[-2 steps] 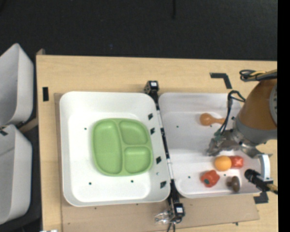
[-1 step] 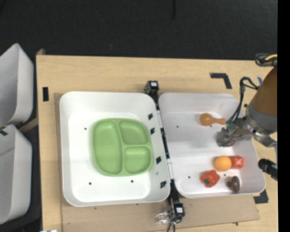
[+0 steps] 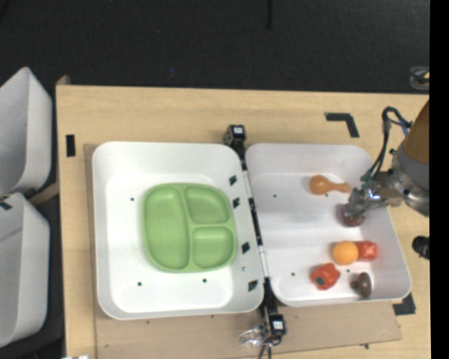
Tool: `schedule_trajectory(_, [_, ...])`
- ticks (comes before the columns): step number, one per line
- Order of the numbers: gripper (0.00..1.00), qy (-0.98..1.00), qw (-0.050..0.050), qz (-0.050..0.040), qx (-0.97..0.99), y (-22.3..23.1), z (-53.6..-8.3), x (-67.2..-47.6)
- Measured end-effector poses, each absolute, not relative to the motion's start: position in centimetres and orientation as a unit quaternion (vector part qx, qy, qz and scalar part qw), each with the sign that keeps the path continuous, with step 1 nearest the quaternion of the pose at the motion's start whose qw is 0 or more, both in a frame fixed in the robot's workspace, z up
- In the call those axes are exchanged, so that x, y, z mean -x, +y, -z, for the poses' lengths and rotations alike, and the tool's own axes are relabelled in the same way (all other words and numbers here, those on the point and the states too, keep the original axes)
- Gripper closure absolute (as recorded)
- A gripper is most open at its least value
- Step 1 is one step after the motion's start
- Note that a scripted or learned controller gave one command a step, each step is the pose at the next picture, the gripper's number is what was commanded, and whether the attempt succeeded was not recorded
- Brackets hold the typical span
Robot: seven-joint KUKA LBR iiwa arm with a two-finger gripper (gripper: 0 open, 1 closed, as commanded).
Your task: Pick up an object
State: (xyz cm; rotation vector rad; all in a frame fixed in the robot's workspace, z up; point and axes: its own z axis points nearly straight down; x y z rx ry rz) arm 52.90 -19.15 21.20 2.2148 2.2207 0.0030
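Backdrop: dark floor beyond the far edge of the pale wooden tabletop (image 3: 172, 114); white moulded shapes (image 3: 11, 200) off its left side.
Tabletop edges: black corner marks near the far right corner and at the left edge; bare wood strip along the far side.
Bins: 2 shallow white bins side by side, joined along the middle by small black clips.
Left bin (image 3: 112, 275): holds 1 green divided plate (image 3: 188, 226) with 3 compartments, set near the centre; open white floor all round it, widest toward the left and near walls.
Right bin (image 3: 299, 170): wide bare floor in its left half and far corner.
Right bin contents: orange spoon-like piece (image 3: 323, 185) near the far right; orange ball (image 3: 346, 253) touching a red block (image 3: 367, 250); red pepper-like piece (image 3: 325, 276) near the front wall; small brown piece (image 3: 362, 283) by the front right corner.
Gripper (image 3: 356, 210): down over the right side of the right bin, just right of the orange piece, tip on a dark blurred object (image 3: 351, 217); cannot tell whether closed on it or open.
Arm: enters from the right over the bin's right wall.
Writing: none legible.
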Motion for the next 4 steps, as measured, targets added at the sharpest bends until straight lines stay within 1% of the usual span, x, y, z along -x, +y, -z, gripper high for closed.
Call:
schedule_trajectory(1, [1.0, 0.709, 0.001, -0.0005, -0.705, -13.5, -20.9, -53.8])
schedule_trajectory(3, [1.0, 0.709, 0.0, -0.0009, -0.705, -2.8, -20.6, -55.3])
schedule_trajectory(4, [1.0, 0.71, 0.001, -0.0015, -0.705, 1.7, -22.6, -55.6])
